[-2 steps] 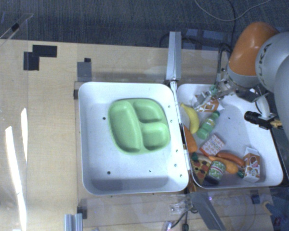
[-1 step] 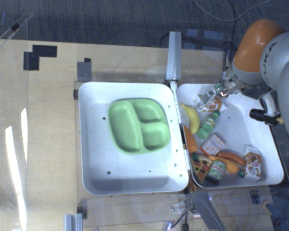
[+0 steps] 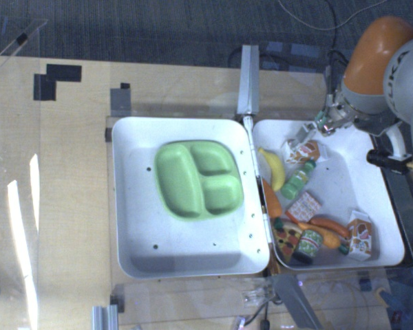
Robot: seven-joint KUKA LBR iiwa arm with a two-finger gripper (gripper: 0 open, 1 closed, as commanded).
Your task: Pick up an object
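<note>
Here the gripper (image 3: 325,121) hangs over the far edge of the right bin (image 3: 389,249), at the end of the grey arm (image 3: 392,60) with its orange band. Whether it is released or clenched cannot be told at this size. Just below and to its left lies a small snack packet (image 3: 303,152), close to the gripper tip but not visibly gripped. Further down from the gripper sit a green bottle (image 3: 297,181) and, beside that, a yellow banana (image 3: 274,168). Lower still come a pink-and-white carton (image 3: 303,205), an orange carrot (image 3: 328,225) and a small box (image 3: 360,235) near the bin's front corner. Well to the gripper's left, the left bin (image 3: 134,253) holds a green divided tray (image 3: 198,178), both bins resting on the wooden surface (image 3: 55,205).
</note>
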